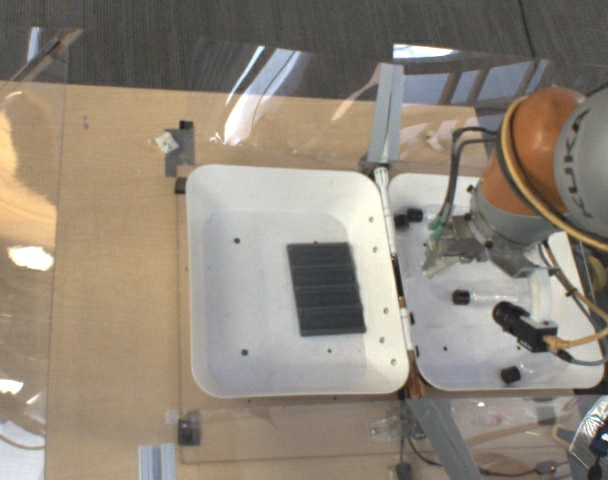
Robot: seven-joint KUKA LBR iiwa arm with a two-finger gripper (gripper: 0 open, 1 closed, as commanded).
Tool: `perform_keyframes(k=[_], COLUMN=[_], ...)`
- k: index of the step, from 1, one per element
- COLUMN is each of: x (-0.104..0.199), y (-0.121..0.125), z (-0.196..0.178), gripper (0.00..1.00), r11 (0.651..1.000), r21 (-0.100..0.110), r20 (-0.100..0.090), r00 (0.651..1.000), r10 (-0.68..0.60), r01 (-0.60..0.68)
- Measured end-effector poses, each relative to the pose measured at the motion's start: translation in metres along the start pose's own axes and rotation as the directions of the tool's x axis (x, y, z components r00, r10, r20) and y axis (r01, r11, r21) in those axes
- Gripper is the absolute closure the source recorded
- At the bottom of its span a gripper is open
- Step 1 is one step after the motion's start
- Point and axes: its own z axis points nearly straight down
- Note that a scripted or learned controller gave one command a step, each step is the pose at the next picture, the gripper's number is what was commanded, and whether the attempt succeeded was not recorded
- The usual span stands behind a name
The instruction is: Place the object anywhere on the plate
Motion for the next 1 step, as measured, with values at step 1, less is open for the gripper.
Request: perform_keyframes(k=[1], x=[0.0776], y=[-0.0337], z=[0.0004], gripper=[1.0], r11=[0.962], r21=[0.003], r20=[0.0], r00=[0.962], r10=[0.273], r01=[-0.273])
